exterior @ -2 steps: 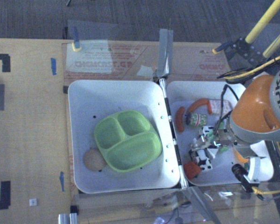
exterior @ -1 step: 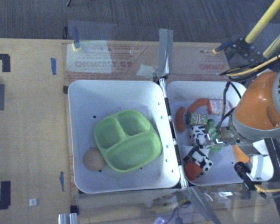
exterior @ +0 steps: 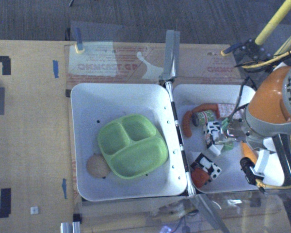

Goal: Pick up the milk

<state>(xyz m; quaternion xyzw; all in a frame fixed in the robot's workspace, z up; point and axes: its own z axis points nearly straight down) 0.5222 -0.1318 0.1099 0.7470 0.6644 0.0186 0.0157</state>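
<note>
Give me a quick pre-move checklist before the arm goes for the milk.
1. Milk located: cannot tell. Two cow-patterned cartons lie in the right bin, upper carton and lower carton.
2. Gripper over target: ok, beside the upper carton.
3. Carton held between the fingers: cannot tell.
4. Space around the upper carton: not ok, a green-labelled can and a red sausage lie close by.
5. Lower carton free: not ok, it touches a red item.
6. Left bin uninvolved: ok, it holds the green divided plate.

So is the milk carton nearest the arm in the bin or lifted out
In. The milk carton lies in the right bin, with the pincer at it; a grip cannot be told.
</note>
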